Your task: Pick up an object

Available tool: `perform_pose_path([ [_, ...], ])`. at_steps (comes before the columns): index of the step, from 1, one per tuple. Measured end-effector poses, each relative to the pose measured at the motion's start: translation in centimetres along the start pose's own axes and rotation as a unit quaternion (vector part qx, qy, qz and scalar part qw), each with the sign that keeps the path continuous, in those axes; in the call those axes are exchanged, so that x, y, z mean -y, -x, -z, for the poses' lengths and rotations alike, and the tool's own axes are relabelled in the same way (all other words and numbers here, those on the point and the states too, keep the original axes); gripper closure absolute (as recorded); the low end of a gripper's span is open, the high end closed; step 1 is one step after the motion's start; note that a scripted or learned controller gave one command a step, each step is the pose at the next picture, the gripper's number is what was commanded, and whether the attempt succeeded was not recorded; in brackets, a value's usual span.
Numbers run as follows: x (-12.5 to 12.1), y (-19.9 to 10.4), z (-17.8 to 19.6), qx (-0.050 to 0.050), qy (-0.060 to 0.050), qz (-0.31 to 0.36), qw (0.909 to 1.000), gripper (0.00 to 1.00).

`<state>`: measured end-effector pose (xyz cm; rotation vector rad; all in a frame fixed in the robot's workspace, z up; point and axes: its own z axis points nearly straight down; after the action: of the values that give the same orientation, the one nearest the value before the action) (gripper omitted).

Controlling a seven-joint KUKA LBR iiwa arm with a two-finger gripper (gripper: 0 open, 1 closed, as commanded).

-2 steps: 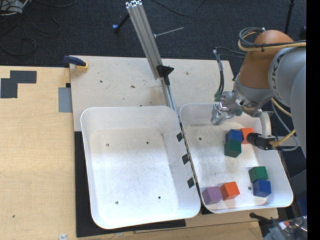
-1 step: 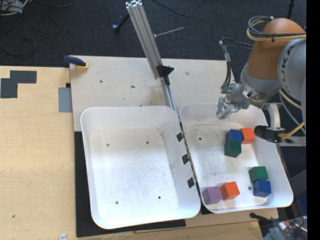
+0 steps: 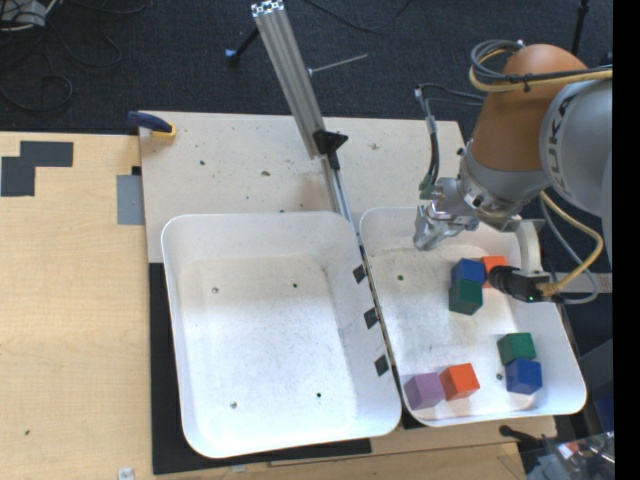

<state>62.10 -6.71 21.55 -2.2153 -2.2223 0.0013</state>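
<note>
My gripper (image 3: 431,234) hangs over the far left part of the right bin (image 3: 400,298), its metal fingers pointing down with nothing seen between them. To its right lie a blue block (image 3: 468,272), a dark green block (image 3: 465,296) touching it, and an orange block (image 3: 494,265) behind them. Near the bin's front edge sit a purple block (image 3: 424,390) and an orange block (image 3: 460,380), side by side. A green block (image 3: 516,347) and a blue block (image 3: 523,375) rest at the front right corner.
The left bin (image 3: 200,268) lies beside the right one, with a ridge of black clips (image 3: 368,316) between them. A slanted aluminium bar (image 3: 295,83) rises behind the bins. Cables loop around the arm's wrist (image 3: 520,148).
</note>
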Motion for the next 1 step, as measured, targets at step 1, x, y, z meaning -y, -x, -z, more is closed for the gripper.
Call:
perform_pose_path([
  [1, 2.19, -5.02, -0.64, 0.000, -0.001, 0.000, 1.0000, 1.00],
])
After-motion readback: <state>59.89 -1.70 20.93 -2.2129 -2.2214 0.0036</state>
